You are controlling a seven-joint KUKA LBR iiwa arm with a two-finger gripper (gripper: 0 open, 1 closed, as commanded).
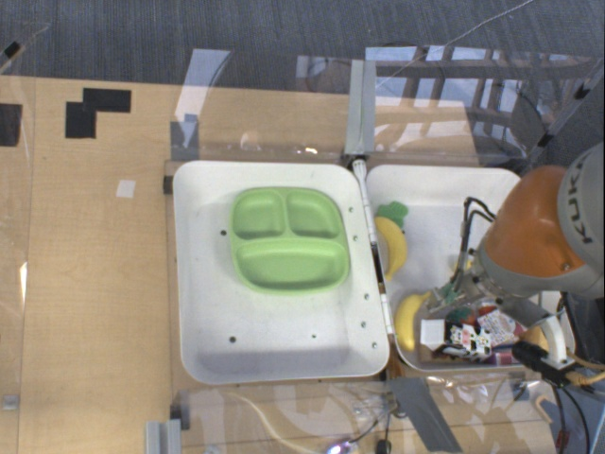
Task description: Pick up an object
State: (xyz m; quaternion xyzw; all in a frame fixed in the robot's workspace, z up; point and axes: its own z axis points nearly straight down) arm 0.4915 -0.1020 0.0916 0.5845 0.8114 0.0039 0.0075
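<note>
The bench (85, 282) looks like pale wood with a smooth finish. Both bins (203, 348) are white plastic with a slight sheen. The green tray (288, 239) is matt plastic. The yellow banana (391, 244) looks smooth. The arm's orange band (534, 230) is glossy

Wooden bench (85, 282) is seen under two white bins. Left bin (203, 348) is occupied by a green divided tray (288, 239), set near its centre. Black squares (95, 112) are marked at bench's far left.
</note>
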